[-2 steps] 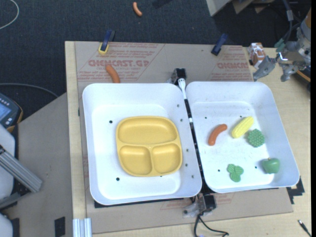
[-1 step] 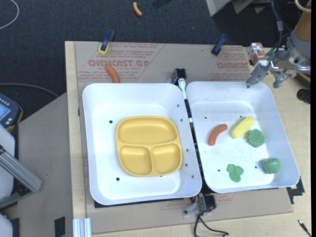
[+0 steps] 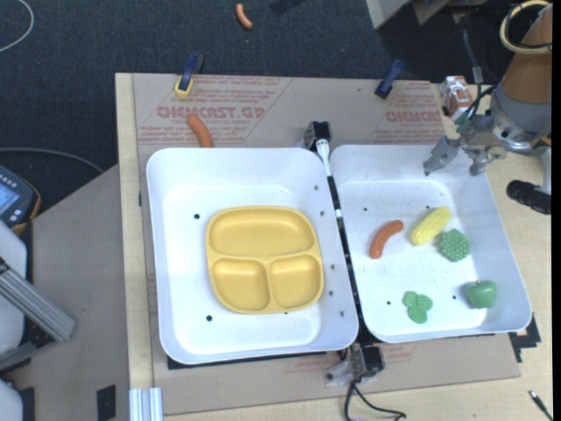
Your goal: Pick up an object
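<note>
Tabletop point(image 3: 263, 112) is carrying two white bins: left bin point(image 3: 175, 182) holding a yellow tray point(image 3: 263, 257), right bin point(image 3: 500, 235) holding the candidates. Arm point(image 3: 526, 86) is reaching in from the right, pincer point(image 3: 458, 158) hovering over the right bin's far edge, fingers spread apart, gripping nothing.

Targets are all sitting in the right bin, well apart from the pincer: corn point(image 3: 430, 224) just beside a green textured piece point(image 3: 454, 245), sausage point(image 3: 385, 239) to its left, green pepper point(image 3: 480, 294) and broccoli point(image 3: 417, 306) near the front edge.

Risks, my read:
- Pincer is sitting near the bin's rim; a straight drop here is likely hitting wall or bare floor, closing on air.
- Corn and the textured piece are nearly touching; going for either is risking nudging both or a two-item pinch.
- Sausage and corn are round, likely rolling out of a squeeze.
- Pepper is lying close to the front wall, limiting finger clearance.

Two more sausages are lying outside the bins, one on the board point(image 3: 201, 131) and one on the floor point(image 3: 244, 16).

Writing: red print on the board is reading roughly "CHEMCAST GP", repeated; the rest is too small.
</note>
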Robot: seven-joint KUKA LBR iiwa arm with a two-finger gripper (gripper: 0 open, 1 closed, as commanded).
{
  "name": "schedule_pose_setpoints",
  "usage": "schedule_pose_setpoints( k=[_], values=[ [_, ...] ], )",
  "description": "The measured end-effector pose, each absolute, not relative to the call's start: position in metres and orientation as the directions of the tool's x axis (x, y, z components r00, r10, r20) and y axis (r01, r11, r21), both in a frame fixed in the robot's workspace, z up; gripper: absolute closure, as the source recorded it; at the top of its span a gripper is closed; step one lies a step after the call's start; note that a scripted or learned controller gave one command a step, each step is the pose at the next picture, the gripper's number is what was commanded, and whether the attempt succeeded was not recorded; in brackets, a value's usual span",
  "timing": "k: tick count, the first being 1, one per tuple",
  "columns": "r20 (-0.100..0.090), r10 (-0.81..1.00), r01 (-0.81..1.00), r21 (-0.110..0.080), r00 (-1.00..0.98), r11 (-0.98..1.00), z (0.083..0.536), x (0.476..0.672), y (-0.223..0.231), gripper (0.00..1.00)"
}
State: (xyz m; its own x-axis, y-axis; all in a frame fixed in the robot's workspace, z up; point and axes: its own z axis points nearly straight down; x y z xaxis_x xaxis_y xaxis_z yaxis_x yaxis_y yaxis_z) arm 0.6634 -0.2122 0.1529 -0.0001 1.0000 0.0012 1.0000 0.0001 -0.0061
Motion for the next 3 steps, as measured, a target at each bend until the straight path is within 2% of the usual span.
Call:
schedule_pose_setpoints(
  k=[1, 2, 3],
  values=[
    [0.001, 1.000, 1.000, -0.005, -0.002, 0.002, 0.104, 0.669, -0.205, 0.00],
    [0.001, 1.000, 1.000, -0.004, -0.002, 0.002, 0.084, 0.669, -0.204, 0.00],
    [-0.002, 1.000, 1.000, 0.002, -0.003, 0.003, 0.097, 0.671, -0.204, 1.00]
  ],
)
